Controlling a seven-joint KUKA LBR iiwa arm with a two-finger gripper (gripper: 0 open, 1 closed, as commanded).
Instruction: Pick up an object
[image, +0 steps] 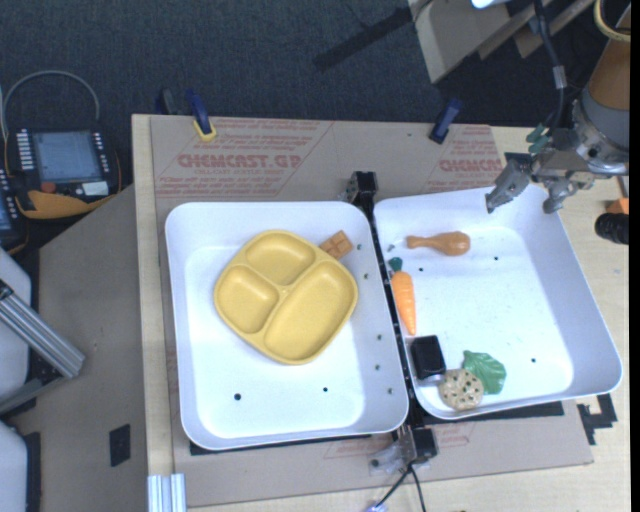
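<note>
Above the far right corner of the right bin (590, 330), the gripper (525, 195) hangs with its two fingers (499, 192) spread apart and nothing between them. Both fingertips are clear of the bin floor and touch no object.

Nearest to the fingers, below and to their left, a toy chicken drumstick (440, 242) lies flat on the bin floor, apart from the fingertips. Farther from the fingers, against the bin's left wall, a toy carrot (403, 300) lies lengthwise. Beyond the carrot, well apart from the fingers, sit a small black block (428, 356), a cookie (461, 389) and a green leafy piece (487, 369); the cookie and the leafy piece touch.

In the left bin (190, 300), well away from the fingers, a yellow divided plate (286, 295) rests on the floor. A small brown waffle-like piece (337, 243) touches its far edge.
</note>
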